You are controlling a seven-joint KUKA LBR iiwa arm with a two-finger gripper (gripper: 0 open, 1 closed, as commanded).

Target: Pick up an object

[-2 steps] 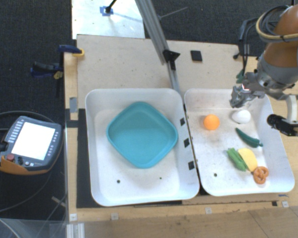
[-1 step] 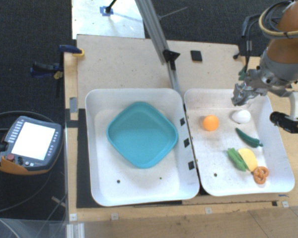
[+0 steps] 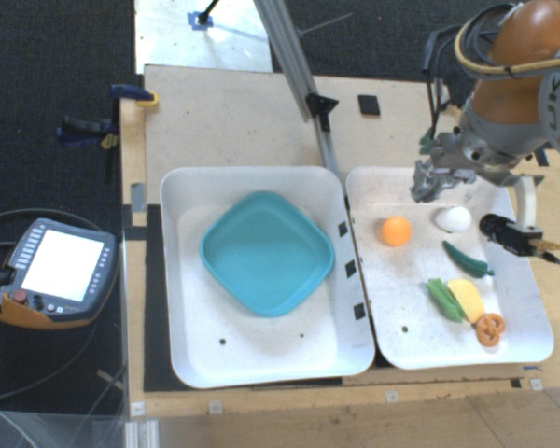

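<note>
A view from above, at a slant, shows a desk (image 3: 233, 119) with two shallow white bins side by side. The left bin (image 3: 182, 343) holds a teal plate (image 3: 267, 252). The right bin (image 3: 523, 329) holds an orange ball (image 3: 397, 231), a white egg (image 3: 454, 218), a green pepper (image 3: 467, 259), a yellow piece (image 3: 467, 297) beside a green one (image 3: 443, 300), and a pretzel (image 3: 490, 329). The tool (image 3: 432, 185) hangs over the far part of the right bin, just left of the egg, holding nothing; how far it is open cannot be told.

No text is legible; the pendant's screen (image 3: 63, 267) seems blank white.
</note>
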